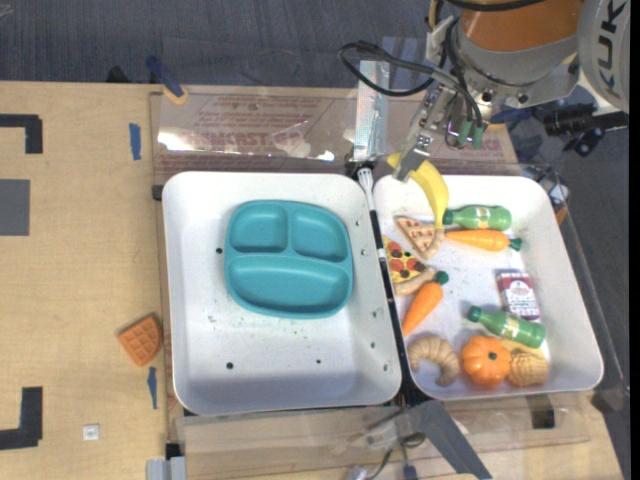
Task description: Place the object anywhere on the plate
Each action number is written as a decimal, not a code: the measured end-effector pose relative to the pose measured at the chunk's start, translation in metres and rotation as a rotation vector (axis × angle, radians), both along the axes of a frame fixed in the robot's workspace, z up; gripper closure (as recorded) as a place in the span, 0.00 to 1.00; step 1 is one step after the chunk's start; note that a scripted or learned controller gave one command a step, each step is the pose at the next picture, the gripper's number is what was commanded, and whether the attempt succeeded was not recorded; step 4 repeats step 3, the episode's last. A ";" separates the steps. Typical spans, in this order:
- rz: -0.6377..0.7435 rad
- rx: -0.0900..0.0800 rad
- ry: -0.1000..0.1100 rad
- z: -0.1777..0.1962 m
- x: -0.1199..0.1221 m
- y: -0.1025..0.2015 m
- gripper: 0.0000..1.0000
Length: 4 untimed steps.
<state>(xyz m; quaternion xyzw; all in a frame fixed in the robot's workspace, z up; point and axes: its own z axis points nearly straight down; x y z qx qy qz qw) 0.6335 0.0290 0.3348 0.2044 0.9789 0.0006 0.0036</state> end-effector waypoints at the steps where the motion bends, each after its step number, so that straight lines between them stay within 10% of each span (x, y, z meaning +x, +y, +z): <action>1: 0.359 0.001 0.010 -0.076 -0.042 0.065 1.00; 2: 0.229 0.001 0.012 -0.131 -0.060 0.154 1.00; 3: 0.225 0.000 0.008 -0.129 -0.058 0.151 0.00; 4: 0.225 0.000 0.008 -0.129 -0.058 0.151 0.00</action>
